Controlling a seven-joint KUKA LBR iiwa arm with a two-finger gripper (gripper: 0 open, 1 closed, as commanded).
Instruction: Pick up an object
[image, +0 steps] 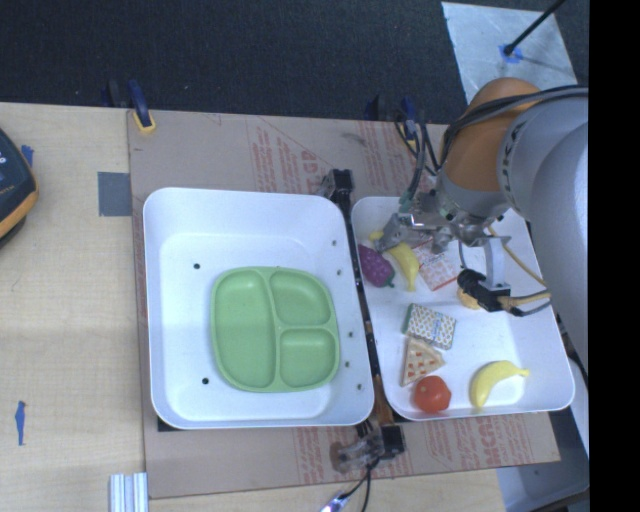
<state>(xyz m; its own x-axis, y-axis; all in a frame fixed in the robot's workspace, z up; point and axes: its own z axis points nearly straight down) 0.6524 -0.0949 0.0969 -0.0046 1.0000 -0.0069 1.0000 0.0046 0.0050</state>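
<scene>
Two white bins side by side. Left bin (165, 300) holds a green tray (272, 327). Right bin (545, 350): purple toy (375, 266), yellow toy (405, 264) and pink card (438, 270) at the far end; checkered card (430, 325), pizza slice (419, 361), tomato (432, 394) and banana (494, 381) nearer. Gripper (425, 232) low over the far end, just beside the yellow toy and pink card. Finger state: cannot tell. No object seen held.
</scene>
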